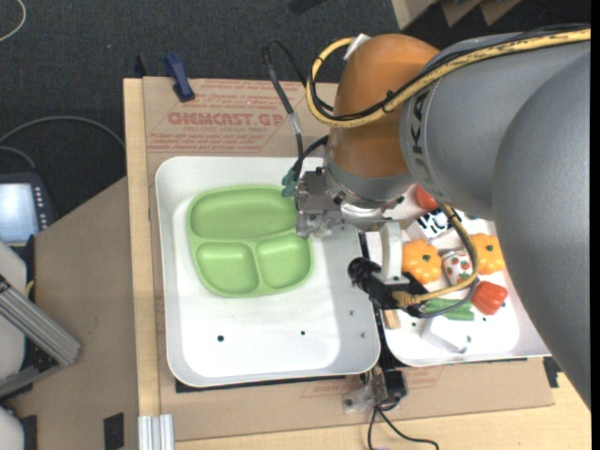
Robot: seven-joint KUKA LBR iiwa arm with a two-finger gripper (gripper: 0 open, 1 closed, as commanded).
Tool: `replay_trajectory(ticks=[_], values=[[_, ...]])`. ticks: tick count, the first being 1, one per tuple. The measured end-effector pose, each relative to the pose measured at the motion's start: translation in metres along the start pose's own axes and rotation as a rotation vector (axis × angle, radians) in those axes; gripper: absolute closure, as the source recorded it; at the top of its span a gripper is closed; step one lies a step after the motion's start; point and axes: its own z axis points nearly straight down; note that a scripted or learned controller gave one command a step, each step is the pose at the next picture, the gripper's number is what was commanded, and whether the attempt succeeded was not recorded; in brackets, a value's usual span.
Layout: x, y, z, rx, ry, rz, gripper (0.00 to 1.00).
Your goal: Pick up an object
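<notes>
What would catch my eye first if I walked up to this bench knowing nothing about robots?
Likely the big grey arm with its orange band, sweeping in from the right over the bins. Next, the bright green divided tray in the left white bin. Then the small colourful toys crowded in the right bin, beneath the arm.

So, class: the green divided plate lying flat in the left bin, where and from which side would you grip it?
Grip the green divided plate by its raised outer rim, coming straight down from above. It lies flat in the left bin, so only the rim offers an edge; the near-left side looks freest, away from the arm.
</notes>
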Motion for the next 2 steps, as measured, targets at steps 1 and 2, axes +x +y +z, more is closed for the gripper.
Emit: replay_trajectory(ticks=[1,2], values=[[0.0473,-0.0582,-0.0292,0.007,0.002,0.002,1.0],[0.0438,-0.0554,-0.0379,0.006,-0.001,0.009,1.0]])
